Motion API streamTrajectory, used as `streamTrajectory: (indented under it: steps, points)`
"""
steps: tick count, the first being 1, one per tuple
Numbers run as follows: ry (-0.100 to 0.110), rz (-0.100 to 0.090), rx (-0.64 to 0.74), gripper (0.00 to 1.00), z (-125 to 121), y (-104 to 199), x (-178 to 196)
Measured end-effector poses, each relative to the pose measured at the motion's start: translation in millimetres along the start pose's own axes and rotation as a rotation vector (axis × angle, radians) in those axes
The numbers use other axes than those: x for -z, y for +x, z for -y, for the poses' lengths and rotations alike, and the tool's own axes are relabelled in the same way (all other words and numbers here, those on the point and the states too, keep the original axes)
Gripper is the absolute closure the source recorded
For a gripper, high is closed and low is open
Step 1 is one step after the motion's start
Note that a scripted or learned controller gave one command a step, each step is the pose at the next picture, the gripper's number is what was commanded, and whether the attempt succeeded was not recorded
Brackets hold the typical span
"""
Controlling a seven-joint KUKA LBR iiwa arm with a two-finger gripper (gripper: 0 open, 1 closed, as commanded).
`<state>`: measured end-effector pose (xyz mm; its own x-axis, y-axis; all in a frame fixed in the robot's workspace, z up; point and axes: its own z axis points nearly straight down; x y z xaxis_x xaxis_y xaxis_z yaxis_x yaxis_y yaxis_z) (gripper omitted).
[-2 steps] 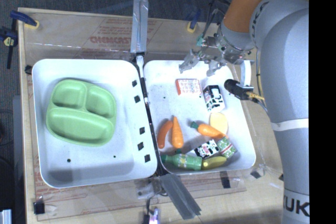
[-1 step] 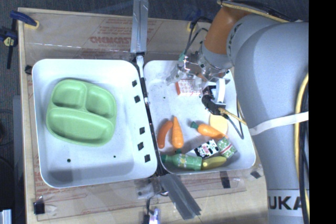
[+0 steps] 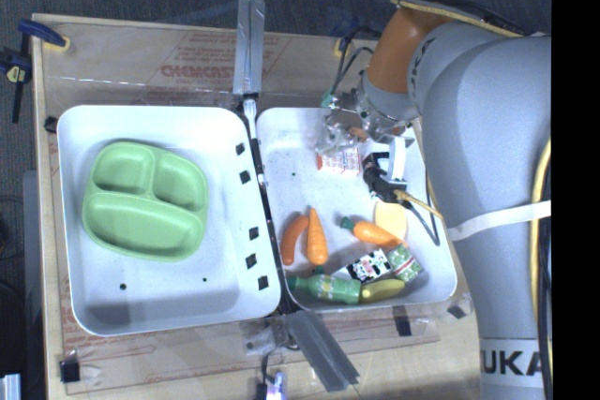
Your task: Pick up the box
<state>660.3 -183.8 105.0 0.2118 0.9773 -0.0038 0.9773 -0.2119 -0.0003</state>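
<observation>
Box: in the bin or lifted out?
In. The box lies on the right bin floor under the hand; grip: cannot tell.

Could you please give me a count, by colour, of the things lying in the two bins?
Green: 2, the divided tray and the bottle
Orange: 3, carrots
Yellow: 1, the cheese wedge
Black and white: 1, the small carton
White and red: 1, the box
Total: 8
</observation>
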Motion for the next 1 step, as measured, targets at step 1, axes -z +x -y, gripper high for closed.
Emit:
streamTrajectory:
  steps: [1]
  points:
    - [0.005,0.000,0.006,1.00,0.1,1.0,7.5]
